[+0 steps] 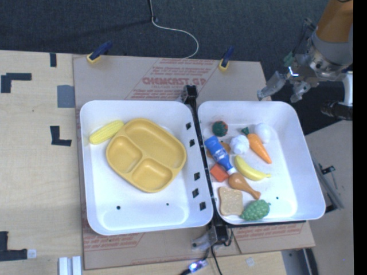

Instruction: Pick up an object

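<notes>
My gripper (pixel 281 91) hangs open and holds nothing, above the back right rim of the right bin (pixel 304 153). Toy food lies in that bin, below and left of the gripper: a blue bottle (pixel 218 152), a banana (pixel 250 169), a carrot (pixel 260 148), a white round piece (pixel 239 146), another white piece (pixel 264 132), a red and green fruit (pixel 220 128), a drumstick (pixel 243 183), a bread slice (pixel 230 200), a broccoli (pixel 255 210) and an orange block (pixel 218 173).
The left bin (pixel 92 182) holds a yellow divided tray (pixel 146 153) and a corn cob (pixel 106 132) at its back left. Cardboard (pixel 166 79) lies under both bins. A thin cable (pixel 178 30) runs behind them.
</notes>
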